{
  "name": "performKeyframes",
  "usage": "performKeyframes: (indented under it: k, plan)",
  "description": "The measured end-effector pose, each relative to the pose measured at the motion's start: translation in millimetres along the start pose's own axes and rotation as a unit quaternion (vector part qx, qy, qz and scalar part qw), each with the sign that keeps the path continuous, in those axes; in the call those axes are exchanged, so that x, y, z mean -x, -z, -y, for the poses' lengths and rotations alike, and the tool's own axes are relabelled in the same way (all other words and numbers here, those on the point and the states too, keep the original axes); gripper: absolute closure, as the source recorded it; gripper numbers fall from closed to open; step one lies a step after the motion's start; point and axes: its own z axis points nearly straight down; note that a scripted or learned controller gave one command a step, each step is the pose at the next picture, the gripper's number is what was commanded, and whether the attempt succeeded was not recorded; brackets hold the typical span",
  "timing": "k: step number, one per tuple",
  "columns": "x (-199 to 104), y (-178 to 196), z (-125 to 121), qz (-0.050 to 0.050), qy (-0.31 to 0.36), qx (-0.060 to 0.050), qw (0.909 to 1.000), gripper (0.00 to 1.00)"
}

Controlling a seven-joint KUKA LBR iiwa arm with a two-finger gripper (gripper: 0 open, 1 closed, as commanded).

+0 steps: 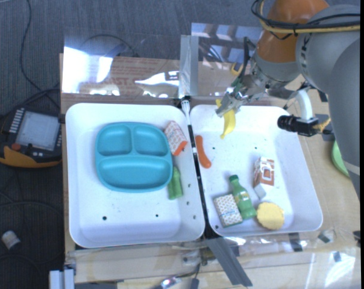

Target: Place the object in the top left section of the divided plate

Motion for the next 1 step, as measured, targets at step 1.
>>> performKeyframes:
  k: [1]
  plan:
    - [-54.8,-29.6,-17.9,-0.001,-0.058,-0.001,0.9983,1.00]
